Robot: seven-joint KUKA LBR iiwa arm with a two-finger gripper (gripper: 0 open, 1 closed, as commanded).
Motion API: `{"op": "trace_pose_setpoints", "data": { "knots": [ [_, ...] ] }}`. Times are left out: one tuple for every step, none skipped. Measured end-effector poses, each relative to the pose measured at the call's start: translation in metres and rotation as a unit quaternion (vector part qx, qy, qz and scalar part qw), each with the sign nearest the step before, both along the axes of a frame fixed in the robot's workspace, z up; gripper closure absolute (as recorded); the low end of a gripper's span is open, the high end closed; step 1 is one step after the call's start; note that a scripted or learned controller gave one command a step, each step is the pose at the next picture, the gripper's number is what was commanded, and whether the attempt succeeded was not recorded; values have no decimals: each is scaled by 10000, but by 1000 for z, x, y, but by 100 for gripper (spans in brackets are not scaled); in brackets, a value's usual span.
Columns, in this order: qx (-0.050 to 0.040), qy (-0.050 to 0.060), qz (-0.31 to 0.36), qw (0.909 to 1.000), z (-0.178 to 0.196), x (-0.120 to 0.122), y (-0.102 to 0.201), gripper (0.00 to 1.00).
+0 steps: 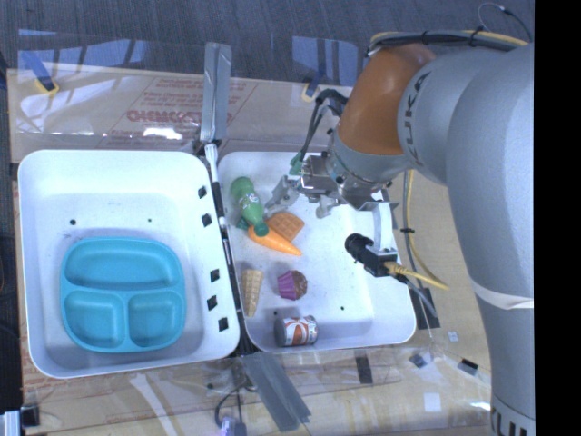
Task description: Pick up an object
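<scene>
On the left we've got the white bin holding a blue divided tray. Moving right, the second bin keeps everything resting loose: green bottle, carrot, waffle piece, ice-cream cone, purple cupcake, small can. The gripper hangs over that bin's upper part, grip state unclear to us. We'd judge nothing lifted yet.
</scene>
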State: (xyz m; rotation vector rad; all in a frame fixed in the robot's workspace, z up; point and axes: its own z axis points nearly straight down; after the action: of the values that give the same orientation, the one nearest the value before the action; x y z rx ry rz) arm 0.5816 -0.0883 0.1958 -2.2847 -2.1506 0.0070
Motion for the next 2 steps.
{"op": "trace_pose_setpoints", "data": {
  "knots": [
    [1,-8,-304,9995,-105,-3,-7,0],
    [0,3,-287,9996,-96,-3,-7,100]
  ]
}}
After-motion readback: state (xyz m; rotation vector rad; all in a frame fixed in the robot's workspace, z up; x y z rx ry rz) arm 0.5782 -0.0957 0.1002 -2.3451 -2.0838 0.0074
